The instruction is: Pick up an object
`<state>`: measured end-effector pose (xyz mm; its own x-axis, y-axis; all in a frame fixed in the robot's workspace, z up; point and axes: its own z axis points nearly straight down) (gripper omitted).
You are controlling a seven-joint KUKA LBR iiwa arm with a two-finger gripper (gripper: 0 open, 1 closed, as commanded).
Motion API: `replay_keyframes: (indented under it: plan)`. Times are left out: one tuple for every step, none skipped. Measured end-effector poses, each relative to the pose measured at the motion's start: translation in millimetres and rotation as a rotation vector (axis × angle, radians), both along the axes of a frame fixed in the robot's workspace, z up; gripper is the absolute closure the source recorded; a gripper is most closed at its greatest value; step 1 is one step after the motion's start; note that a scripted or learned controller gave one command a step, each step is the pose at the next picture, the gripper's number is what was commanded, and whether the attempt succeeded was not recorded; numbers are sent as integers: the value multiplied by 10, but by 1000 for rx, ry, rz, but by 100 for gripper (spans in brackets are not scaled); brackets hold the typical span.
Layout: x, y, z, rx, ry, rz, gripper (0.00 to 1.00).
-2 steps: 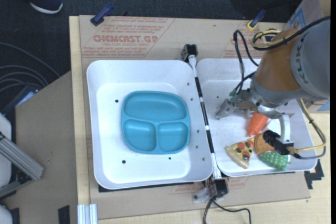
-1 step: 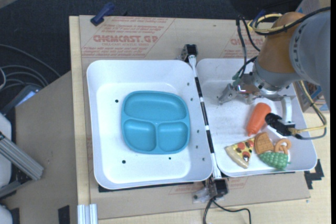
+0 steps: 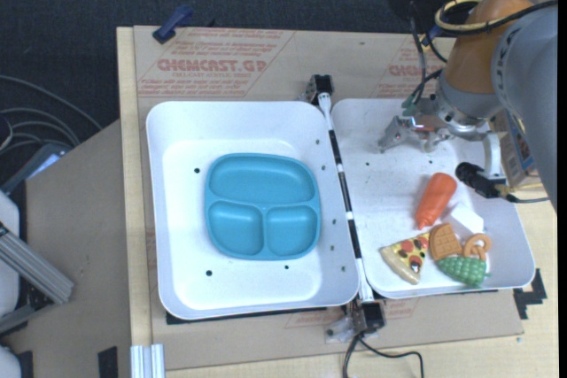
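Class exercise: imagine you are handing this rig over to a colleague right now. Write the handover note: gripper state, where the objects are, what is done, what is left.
Gripper: over the back of the right bin, fingers spread open, nothing between them.
Objects, all in the right bin's front half: toy carrot lying near the middle; pizza slice, cracker, pretzel and green grapes clustered at the front corner.
Left bin: holds a blue divided plate.
Done: nothing picked yet.
Left: lower onto one object, probably the carrot as it lies nearest, close on it and lift.
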<state>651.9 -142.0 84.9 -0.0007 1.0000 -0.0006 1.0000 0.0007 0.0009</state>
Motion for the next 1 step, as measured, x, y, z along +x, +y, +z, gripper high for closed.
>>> replay_keyframes:
  plan:
    - [2,-148,-1,-1,-1,-1,0]
